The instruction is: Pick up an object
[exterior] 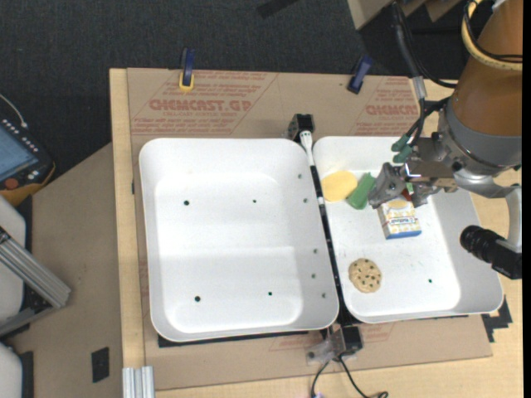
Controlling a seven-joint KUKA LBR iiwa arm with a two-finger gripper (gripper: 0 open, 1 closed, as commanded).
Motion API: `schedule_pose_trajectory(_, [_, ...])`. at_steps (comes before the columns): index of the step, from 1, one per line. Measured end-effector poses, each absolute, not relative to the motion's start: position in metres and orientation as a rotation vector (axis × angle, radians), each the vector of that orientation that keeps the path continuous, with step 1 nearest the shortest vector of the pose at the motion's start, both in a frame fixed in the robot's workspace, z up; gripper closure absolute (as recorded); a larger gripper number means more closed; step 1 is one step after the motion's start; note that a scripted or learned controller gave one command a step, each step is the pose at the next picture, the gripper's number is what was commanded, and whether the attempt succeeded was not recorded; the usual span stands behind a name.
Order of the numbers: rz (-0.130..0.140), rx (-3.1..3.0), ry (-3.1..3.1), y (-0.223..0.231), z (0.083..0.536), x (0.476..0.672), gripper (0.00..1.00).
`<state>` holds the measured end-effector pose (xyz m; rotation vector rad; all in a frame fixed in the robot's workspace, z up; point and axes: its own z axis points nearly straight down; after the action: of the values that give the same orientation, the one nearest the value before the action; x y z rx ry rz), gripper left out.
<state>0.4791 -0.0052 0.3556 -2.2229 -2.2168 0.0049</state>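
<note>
1. Because the single camera looks down on the bench at a slant, both white bins can be checked at once: the left bin and the right bin sit side by side on a cardboard sheet, their inner rims touching along a dark strip, presumably so items can pass between them.

2. All loose items lie in the right bin: a yellow round piece near its upper left corner, a green block just beside it, a small blue-and-white carton toward the middle, and a chocolate-chip cookie lower down, well apart from the others.

3. Reaching in from the right, the arm puts the gripper low over the right bin, above the gap between the green block and the carton's upper end.

4. The finger state cannot be told; the metal parts merge with the carton and block beneath them. No item is confirmed as held.

5. Judgement: the placement suggests a pick attempt on the carton or the green block. With both so close to the tool, a closing stroke risks nudging one while missing the other.
</note>
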Motion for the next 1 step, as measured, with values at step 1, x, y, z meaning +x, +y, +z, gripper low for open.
schedule_pose_trajectory(1, [0.007, -2.220, -2.217, -0.0043, 0.3154, 0.4959, 1.00])
